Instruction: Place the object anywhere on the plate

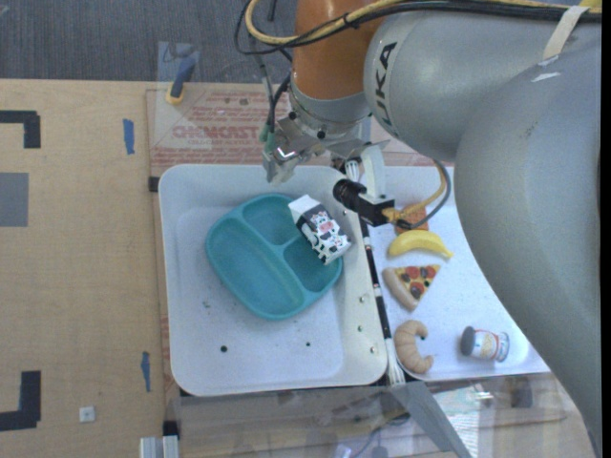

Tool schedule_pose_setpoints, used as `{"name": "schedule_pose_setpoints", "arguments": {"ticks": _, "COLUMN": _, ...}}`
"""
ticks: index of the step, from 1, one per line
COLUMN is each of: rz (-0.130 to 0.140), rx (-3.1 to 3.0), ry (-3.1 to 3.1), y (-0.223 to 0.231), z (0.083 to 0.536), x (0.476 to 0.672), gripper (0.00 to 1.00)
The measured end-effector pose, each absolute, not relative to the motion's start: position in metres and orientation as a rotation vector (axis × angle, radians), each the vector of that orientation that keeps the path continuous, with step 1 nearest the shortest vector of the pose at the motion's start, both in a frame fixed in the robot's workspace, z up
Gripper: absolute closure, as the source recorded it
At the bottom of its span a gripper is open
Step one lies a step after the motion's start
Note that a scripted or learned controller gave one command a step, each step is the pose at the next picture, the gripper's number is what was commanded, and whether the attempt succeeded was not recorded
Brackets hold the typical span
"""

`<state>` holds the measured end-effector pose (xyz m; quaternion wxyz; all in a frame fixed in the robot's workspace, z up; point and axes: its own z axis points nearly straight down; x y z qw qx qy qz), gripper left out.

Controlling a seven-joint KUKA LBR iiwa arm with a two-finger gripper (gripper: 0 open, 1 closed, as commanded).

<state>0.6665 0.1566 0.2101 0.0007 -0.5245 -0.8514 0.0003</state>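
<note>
Tool (283,165) above white bin (191,351), cardboard-topped bench (76,256).

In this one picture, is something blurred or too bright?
Camera view: the hand looks slightly blurred; the carton on the teal plate is sharp; light is even and soft, with mild brightness on the white bin; the grey arm looms large at right.

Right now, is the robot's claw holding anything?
End effector: cannot be told whether it is open or closed; it is above the far rim of the teal divided plastic plate, nothing visibly between its fingers.
</note>
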Motion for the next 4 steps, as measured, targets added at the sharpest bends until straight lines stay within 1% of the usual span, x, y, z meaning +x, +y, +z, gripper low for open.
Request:
{"name": "schedule_pose_setpoints", "arguments": {"ticks": 1, "rz": -0.005, "rx": -1.683, "ry": -2.657, "y": 0.179, "z": 0.221, "x": 0.667, "gripper": 1.0}}
{"name": "schedule_pose_setpoints", "arguments": {"ticks": 2, "rz": -0.005, "rx": -1.555, "ry": -2.735, "y": 0.206, "z": 0.234, "x": 0.668, "gripper": 1.0}}
{"name": "schedule_pose_setpoints", "arguments": {"ticks": 3, "rz": 0.002, "rx": -1.684, "ry": -2.651, "y": 0.15, "z": 0.218, "x": 0.667, "gripper": 1.0}}
{"name": "schedule_pose_setpoints", "arguments": {"ticks": 4, "rz": -0.002, "rx": -1.786, "ry": -2.587, "y": 0.163, "z": 0.215, "x": 0.667, "gripper": 1.0}}
